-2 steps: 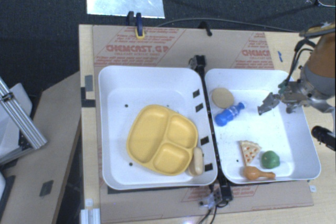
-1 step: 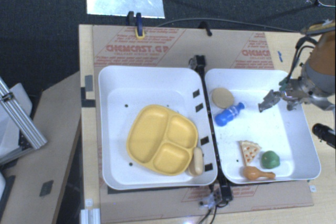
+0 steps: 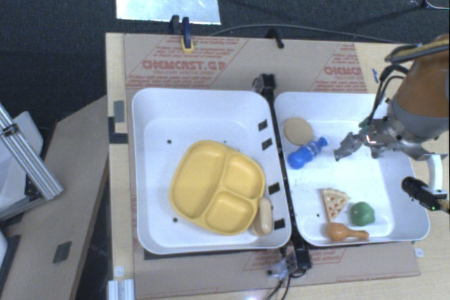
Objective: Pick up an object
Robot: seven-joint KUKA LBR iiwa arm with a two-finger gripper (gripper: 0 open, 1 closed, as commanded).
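In the left bin [image 3: 151,151] lies a smooth yellow compartment plate [image 3: 218,186] with a pale bread roll [image 3: 264,216] at its right edge. In the right bin [image 3: 401,172] a glossy blue bottle [image 3: 305,152] lies slantwise, cap up-right, below a round tan cookie [image 3: 298,131]. The end effector [image 3: 349,146], right of it, grips nothing; whether it is parted or closed, I cannot tell.

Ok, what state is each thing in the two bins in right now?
Yellow tray: flat in left bin.
Bread roll: against the tray's edge.
Tan disc: flat in right bin.
Blue bottle: on its side.
Pizza slice: flat.
Green ball: resting.
Drumstick: on its side.
Gripper: over the right bin, holding nothing.
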